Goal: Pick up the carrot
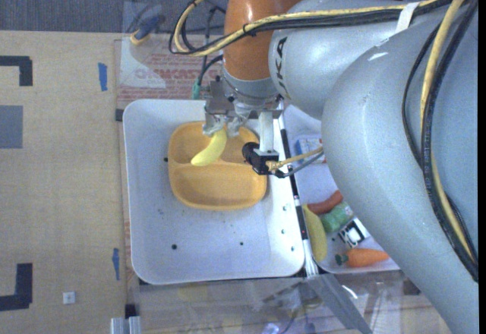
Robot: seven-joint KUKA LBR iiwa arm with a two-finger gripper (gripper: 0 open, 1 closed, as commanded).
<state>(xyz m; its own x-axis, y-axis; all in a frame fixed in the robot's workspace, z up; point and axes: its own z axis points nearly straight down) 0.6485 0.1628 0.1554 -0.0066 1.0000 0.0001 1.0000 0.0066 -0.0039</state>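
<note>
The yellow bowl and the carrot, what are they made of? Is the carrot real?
The yellow bowl looks like plastic: one even colour, smooth, with a soft shine. The carrot looks smooth and evenly orange with a green tip, so it is probably a plastic toy, though this view cannot settle it.

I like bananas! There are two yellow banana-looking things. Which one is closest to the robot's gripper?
The banana in the yellow bowl in the left bin: it lies right under the gripper. The other yellow one lies in the right bin, beside the carrot.
</note>
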